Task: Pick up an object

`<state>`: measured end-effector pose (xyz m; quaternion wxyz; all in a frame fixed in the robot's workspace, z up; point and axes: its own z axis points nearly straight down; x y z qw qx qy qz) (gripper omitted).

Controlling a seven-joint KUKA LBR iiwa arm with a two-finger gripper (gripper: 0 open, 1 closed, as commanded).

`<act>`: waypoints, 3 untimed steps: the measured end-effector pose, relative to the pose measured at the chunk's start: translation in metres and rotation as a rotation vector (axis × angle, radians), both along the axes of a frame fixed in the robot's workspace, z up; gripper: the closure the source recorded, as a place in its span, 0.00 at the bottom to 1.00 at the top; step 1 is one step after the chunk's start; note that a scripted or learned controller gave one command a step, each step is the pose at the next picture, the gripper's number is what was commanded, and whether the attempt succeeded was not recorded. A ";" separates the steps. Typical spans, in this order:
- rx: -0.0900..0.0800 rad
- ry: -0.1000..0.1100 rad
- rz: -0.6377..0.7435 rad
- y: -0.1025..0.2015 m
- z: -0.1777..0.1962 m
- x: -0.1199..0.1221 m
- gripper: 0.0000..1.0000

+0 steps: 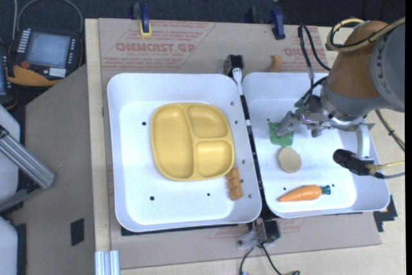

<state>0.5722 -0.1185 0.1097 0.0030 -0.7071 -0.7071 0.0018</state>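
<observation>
In the right bin [360, 199], a small green object [280, 134] lies near the left wall. A round beige piece [290, 160] sits just in front of it, and an orange carrot [301, 193] lies by the front wall. My gripper [290, 123] hangs low at the green object's upper right edge, touching or almost touching it. The grey arm with its orange band [353, 67] comes in from the right above the bin.
The left bin [129, 158] holds a yellow divided plate [192, 140] and a small brown snack piece [234, 184] near its front right corner. A dark divider [248, 132] separates the two bins. Blue clamps [145, 19] stand at the bench's back edge.
</observation>
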 end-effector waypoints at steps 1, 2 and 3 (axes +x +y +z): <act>0.000 -0.004 -0.001 0.000 -0.025 0.000 0.00; -0.001 -0.013 0.000 0.001 -0.012 0.003 1.00; -0.003 -0.012 0.001 0.006 0.034 0.000 1.00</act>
